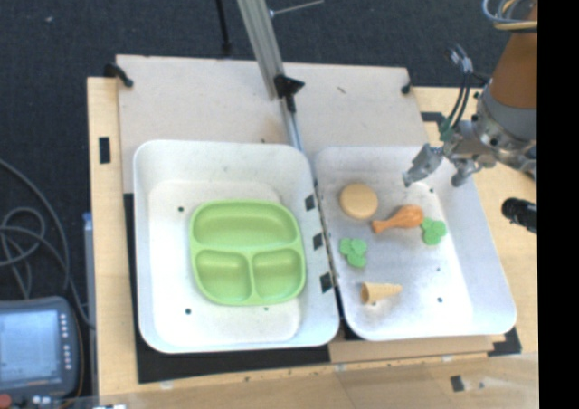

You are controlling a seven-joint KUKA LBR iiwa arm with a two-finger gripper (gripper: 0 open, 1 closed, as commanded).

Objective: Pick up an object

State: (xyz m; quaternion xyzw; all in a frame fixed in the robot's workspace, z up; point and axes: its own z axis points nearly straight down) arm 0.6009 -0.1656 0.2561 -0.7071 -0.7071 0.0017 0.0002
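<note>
The bench (104,217) carries two shallow white bins side by side. The left bin (163,163) holds a green divided plate (246,251) with three compartments, set near the bin's centre. The right bin (470,280) holds five small items. The arm (517,72) enters over the bench's right edge; its upper part is cut off by the frame, so only the orange band and grey wrist are visible. The pincer (443,169) hangs over the far right part of the right bin, fingers spread apart and grasping nothing.

Contents of the right bin:
- A round tan bun (359,201), near the bin's left edge.
- An orange drumstick (400,219), just right of the bun.
- A green piece (354,252), shape hard to make out, below the bun.
- A second green piece (434,232), touching the drumstick's thick end.
- A small cone (380,291), towards the near edge.
</note>
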